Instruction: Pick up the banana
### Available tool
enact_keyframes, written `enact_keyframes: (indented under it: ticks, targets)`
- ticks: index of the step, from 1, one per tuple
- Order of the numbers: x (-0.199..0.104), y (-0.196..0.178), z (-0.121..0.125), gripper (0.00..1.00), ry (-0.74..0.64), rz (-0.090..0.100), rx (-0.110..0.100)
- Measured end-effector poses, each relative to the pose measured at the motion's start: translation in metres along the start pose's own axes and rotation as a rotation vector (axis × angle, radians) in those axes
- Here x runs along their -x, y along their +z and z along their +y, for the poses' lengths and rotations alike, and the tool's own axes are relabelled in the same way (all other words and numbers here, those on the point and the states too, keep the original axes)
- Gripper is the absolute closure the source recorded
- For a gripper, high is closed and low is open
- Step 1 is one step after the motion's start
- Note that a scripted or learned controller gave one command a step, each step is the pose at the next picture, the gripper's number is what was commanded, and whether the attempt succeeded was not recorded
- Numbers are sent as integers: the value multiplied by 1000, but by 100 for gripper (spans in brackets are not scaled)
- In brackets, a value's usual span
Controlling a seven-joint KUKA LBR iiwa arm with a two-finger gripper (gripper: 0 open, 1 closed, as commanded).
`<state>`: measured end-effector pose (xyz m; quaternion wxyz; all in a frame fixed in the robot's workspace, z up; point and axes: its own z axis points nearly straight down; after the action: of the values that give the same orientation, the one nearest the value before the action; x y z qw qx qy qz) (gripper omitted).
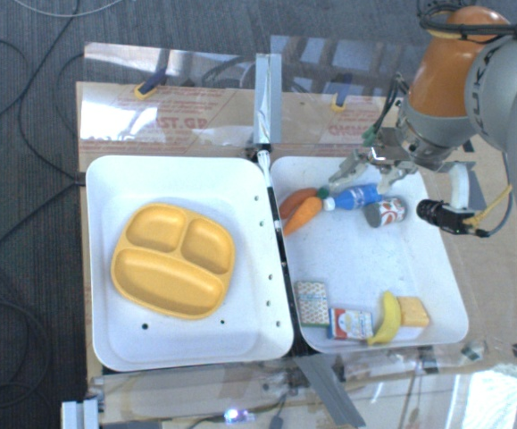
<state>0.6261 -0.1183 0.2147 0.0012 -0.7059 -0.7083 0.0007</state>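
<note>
- The banana (385,320) is yellow.
- The divided plate (174,259) is yellow-orange.
- Both bins (106,239) are white.
- The carrot (302,213) is orange.
- The bottle (356,197) is blue and white.
- The arm's band (450,65) is orange.

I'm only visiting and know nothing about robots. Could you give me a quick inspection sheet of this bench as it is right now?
Surface: two shallow white plastic bins side by side, left bin and right bin.
Job's things: curved yellow banana lying at the right bin's near edge, far from the gripper.
Clutter: yellow three-compartment tray in the left bin; orange carrot, blue-labelled bottle, small can, patterned packet, small carton and tan block in the right.
Grippers: two-finger gripper over the right bin's far end, above the bottle.
Cables: thin white cable on the floor.
Surroundings: dark carpet.
</note>
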Motion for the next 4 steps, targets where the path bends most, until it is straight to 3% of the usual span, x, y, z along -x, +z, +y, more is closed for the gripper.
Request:
enact_keyframes:
  ticks: [1, 2, 3, 4]
  targets:
    - [9, 72, -72, 0, 231, -1, -1]
    - [68, 118, -131, 0, 446, -1, 1]
    - [84, 121, -135, 0, 444, 8, 18]
    - [54, 121, -136, 0, 423, -11, 30]
